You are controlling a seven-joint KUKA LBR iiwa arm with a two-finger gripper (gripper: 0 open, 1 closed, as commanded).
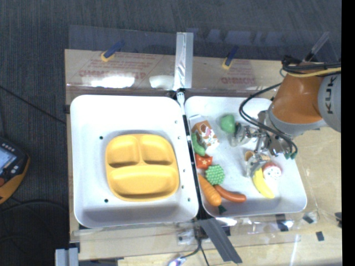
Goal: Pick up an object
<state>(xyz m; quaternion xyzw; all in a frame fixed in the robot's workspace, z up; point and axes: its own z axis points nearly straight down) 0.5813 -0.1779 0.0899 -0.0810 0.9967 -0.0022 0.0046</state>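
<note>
At the right of the frame, the claw (260, 155) reaches down into the right bin (294, 201), just above a yellow banana (262, 184) and a white round toy (272, 172). Whether it is spread, or touching either, cannot be told.

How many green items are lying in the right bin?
3: a smooth green ball near the back wall, a bumpy green piece in the middle beside the carrot, and a dark green piece at the left wall. The gripper may hide more.
</note>
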